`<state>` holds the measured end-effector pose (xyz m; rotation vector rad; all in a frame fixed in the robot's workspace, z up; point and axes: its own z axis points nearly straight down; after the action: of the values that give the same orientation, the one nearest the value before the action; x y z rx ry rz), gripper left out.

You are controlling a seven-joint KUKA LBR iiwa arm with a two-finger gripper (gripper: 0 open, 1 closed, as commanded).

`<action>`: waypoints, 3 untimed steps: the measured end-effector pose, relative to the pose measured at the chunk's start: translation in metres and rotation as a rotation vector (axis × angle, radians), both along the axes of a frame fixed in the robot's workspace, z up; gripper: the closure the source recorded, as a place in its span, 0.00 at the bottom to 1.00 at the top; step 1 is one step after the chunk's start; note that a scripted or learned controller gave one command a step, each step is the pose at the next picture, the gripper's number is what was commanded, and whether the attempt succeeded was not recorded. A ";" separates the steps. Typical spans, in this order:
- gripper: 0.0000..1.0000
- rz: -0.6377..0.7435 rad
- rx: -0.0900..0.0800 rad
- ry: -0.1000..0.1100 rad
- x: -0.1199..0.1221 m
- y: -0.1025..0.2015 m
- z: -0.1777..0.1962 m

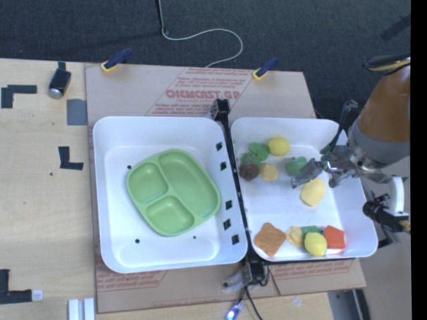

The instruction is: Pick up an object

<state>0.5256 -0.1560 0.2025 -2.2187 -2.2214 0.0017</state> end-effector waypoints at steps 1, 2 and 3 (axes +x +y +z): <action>0.00 0.001 0.005 0.014 -0.047 0.042 -0.111; 1.00 0.000 0.002 0.004 -0.043 0.040 -0.096; 1.00 0.008 0.002 -0.007 -0.041 0.109 -0.014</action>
<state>0.4848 -0.0473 0.1884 -2.2124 -2.2322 -0.0084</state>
